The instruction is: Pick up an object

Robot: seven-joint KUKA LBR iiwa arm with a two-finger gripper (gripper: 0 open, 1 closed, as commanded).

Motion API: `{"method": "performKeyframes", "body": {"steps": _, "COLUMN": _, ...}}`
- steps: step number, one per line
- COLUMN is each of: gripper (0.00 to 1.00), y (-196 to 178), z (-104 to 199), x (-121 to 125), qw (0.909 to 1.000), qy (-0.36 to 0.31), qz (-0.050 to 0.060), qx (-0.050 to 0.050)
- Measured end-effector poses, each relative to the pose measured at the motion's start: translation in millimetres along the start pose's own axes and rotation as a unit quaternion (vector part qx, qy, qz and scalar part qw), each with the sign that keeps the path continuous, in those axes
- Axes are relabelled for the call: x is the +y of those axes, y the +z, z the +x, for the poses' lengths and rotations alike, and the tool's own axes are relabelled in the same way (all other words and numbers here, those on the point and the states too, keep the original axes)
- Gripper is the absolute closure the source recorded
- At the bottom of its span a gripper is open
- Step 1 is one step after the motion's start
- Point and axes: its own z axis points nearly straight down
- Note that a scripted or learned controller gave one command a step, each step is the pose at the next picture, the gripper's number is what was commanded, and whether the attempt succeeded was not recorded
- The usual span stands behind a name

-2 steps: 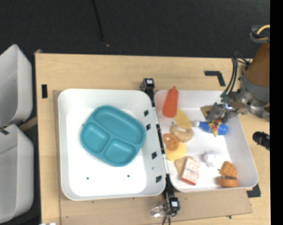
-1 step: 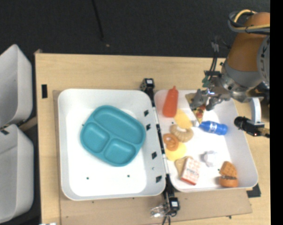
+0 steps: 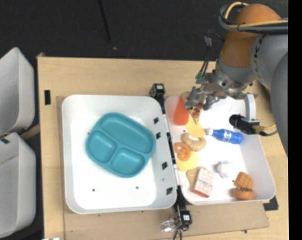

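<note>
Gripper [image 3: 200, 102] low in right bin, finger state unclear; orange object [image 3: 180, 111] just beside.

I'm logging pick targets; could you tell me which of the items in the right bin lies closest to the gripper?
The orange-red piece at the bin's far-left corner, just beside the gripper; the blue bottle lies farther off.

A teal divided tray [image 3: 120, 144] lies in the left bin [image 3: 73, 184].

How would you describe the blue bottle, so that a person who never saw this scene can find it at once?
Look in the right bin, the one crowded with small objects. Near its far right side lies the blue bottle on its side, white cap toward the yellow pieces. It is the bin's sole blue item.
</note>
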Motion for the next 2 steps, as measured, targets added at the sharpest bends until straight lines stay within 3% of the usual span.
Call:
{"method": "performKeyframes", "body": {"steps": 1, "gripper": 1.00, "y": -7, "z": 32, "x": 36, "qw": 1.0000, "qy": 0.000, "qz": -0.001, "qx": 0.000}}
{"method": "performKeyframes", "body": {"steps": 2, "gripper": 1.00, "y": -21, "z": 37, "x": 37, "qw": 1.0000, "qy": 0.001, "qz": 0.000, "qx": -0.001}}
